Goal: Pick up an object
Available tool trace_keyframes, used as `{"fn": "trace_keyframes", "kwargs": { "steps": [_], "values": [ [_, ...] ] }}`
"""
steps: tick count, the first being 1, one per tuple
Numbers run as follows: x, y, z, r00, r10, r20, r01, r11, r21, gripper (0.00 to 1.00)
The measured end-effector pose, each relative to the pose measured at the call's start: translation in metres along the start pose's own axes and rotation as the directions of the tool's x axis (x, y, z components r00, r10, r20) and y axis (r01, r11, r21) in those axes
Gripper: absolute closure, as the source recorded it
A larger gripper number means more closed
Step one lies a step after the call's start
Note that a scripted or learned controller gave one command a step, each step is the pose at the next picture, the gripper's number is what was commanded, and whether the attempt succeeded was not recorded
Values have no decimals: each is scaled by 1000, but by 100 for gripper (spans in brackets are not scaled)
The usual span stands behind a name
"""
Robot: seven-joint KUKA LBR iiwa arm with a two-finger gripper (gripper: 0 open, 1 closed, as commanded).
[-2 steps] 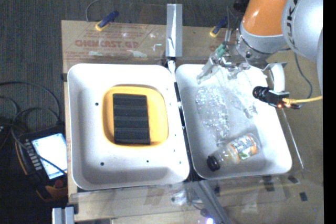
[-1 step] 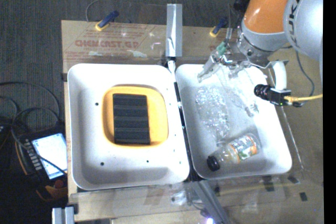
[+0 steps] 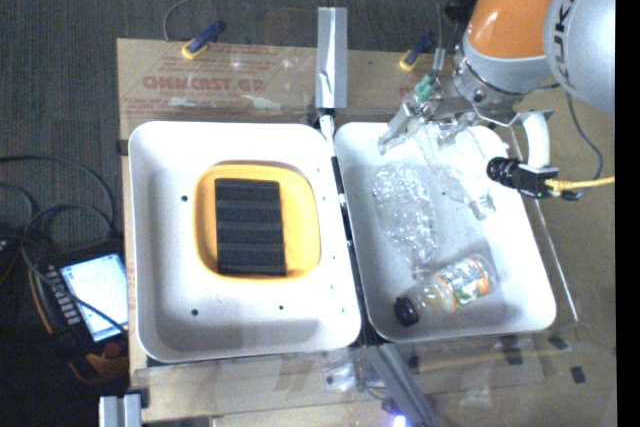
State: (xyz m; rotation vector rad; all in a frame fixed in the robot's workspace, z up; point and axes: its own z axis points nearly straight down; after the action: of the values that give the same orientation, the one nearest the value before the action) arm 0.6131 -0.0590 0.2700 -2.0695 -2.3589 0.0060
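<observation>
In the right bin lie a crumpled clear plastic wrapper and, nearer the front, a small bottle with an orange label and a black cap, on its side. The left bin holds a yellow sponge with a black ribbed top. My gripper hangs over the back of the right bin, above and just behind the wrapper. Its pale fingers look blurred and spread apart, open, with nothing held between them.
A metal divider post stands at the back between the bins. Blue-and-yellow clamps hold the brown board behind them. A black fitting with a yellow cable juts from the arm over the right bin's rim.
</observation>
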Motion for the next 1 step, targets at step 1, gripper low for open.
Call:
{"fn": "trace_keyframes", "kwargs": {
  "steps": [1],
  "values": [
    [-4, 55, 87, 995, 97, 0, -97, 995, -2, 100]
  ]
}}
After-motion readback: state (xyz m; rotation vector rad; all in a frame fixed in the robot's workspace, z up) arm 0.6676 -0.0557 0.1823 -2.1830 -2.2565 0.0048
